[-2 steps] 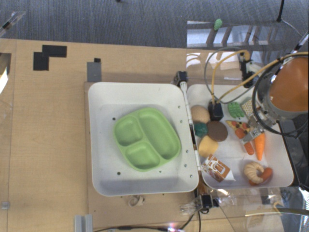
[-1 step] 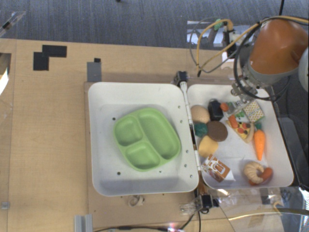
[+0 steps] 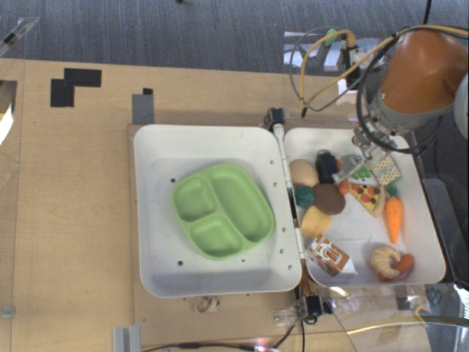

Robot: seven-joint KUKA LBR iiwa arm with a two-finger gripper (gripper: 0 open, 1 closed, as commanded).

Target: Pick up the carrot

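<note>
In the right bin the gripper, its finger state impossible to tell, sits low near the far edge, and the carrot lies nearer the camera toward the right wall, its long axis running far to near.

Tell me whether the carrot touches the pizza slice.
Cannot tell. In the camera view the carrot lies just right of the pizza slice, their edges meeting near the carrot's green top, with neither clear contact nor gap visible.

Robotics lab: bench-mounted bins, cabling.
</note>
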